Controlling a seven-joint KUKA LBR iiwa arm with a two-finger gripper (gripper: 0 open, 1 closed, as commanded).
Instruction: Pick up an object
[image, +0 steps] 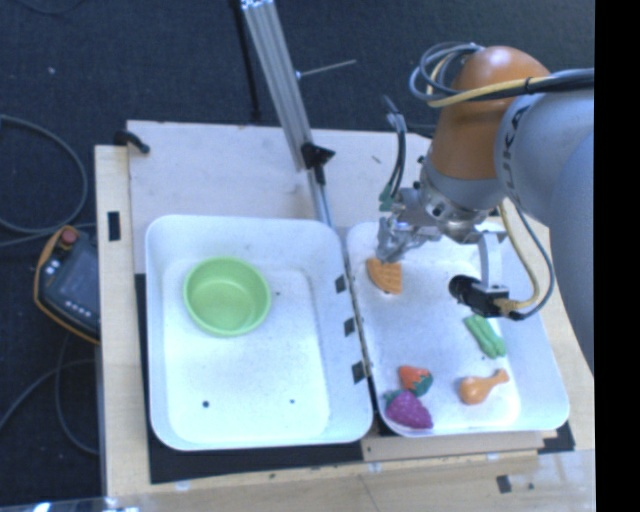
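At the right bin's near edge, the grapes (408, 410), strawberry (414, 379) and drumstick (481, 386) lie clear of trouble. Farther back, the end effector (393, 250) pinches only the top of the orange piece (385, 276) by the bin's left wall; so shallow a hold could let it slip and drop.

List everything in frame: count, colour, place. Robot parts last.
bowl: 1, light green, left bin, upper left part
left bin: 1, white, left on bench
right bin: 1, white, right on bench
orange food piece: 1, orange, right bin, top left, right under the gripper
green vegetable: 1, green, right bin, right side
drumstick: 1, orange, right bin, lower right
strawberry: 1, red with green, right bin, lower left
grapes: 1 bunch, purple, right bin, bottom left corner
pendant: 1, dark with orange, floor at left
arm: 1, grey, orange band
gripper: 1, over orange food piece
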